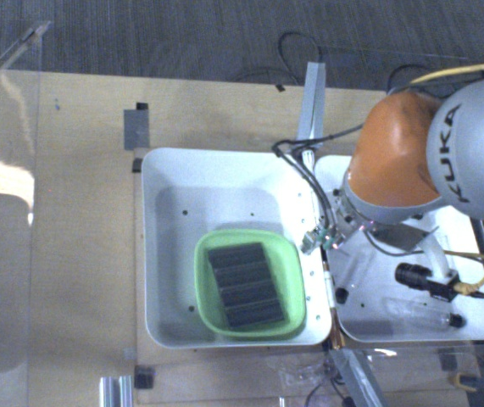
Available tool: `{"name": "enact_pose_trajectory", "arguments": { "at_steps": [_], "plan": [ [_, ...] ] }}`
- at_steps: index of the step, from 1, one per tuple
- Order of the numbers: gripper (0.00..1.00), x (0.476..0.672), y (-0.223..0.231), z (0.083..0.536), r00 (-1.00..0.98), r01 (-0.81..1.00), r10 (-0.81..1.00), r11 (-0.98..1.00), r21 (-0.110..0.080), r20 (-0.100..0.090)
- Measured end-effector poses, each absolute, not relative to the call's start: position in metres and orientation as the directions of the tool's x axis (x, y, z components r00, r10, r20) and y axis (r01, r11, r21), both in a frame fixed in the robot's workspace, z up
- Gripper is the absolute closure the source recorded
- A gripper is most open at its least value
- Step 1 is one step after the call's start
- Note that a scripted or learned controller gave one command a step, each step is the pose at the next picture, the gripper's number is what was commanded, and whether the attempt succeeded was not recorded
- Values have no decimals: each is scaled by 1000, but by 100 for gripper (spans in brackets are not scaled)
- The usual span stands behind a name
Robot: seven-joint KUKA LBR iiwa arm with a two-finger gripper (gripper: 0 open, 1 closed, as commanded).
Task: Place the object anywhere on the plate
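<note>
Though the dark ribbed block [243, 285] already lies on the green plate [203, 261], grasp notes:
Looks light, stiff, with grippy ribs; pinch across its narrow width. Gripper open or closed: can't tell.

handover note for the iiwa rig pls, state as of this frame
Gripper: hidden under the arm's orange band, over the right bin; can't tell what state it's in or whether it carries anything.
Green plate: in the left bin, near its front right corner.
Dark ridged object: lying on the plate, inside its rim.
Done: judging by this frame, the object is on the plate.
Left: nothing obvious; confirm the placement and that the arm is clear.
</note>
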State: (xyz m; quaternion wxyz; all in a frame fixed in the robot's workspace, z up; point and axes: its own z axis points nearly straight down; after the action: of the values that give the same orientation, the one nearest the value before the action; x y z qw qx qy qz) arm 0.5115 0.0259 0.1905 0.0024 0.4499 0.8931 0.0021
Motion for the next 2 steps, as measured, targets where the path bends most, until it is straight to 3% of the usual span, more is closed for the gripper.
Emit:
{"name": "enact_pose_trajectory", "arguments": {
  "at_steps": [1,2],
  "plan": [
    [0,512,25,191,-595,804,804,595,6,-3],
    [100,514,26,202,-595,804,804,595,14,-6]
  ]
}}
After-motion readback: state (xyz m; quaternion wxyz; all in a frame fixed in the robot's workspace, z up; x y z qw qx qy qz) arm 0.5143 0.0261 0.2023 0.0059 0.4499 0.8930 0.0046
